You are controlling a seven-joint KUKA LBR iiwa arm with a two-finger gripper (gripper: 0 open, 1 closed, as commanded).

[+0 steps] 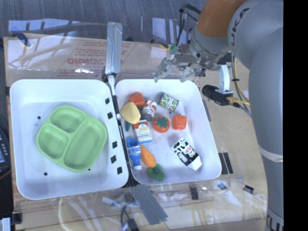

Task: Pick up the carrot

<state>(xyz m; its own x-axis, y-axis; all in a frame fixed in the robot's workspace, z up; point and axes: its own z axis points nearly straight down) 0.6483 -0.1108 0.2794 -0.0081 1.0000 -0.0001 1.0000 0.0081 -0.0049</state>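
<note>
The right-hand bin (208, 129) is crowded along its left wall and middle, but there is bare white floor along its right wall and its near right corner. Taking the carrot (148, 158) as the mark: it lies low in that bin, near the front wall, orange end pointing up-left, with its green top (156, 173) just below it. A blue tube (134, 155) lies just left of it, a small carton (143, 132) just above, and the cow-patterned box (186, 154) well to its right. Further above sit a tomato (161, 124), an orange pepper (179, 121), a yellow piece (130, 112) and a green can (169, 102). The left bin (19, 129) holds a green divided plate (71, 137). The gripper (177, 71) hangs over the far rim of the right bin, well away from the carrot; its fingers look spread apart with nothing between them, though the view there is cluttered.
</note>
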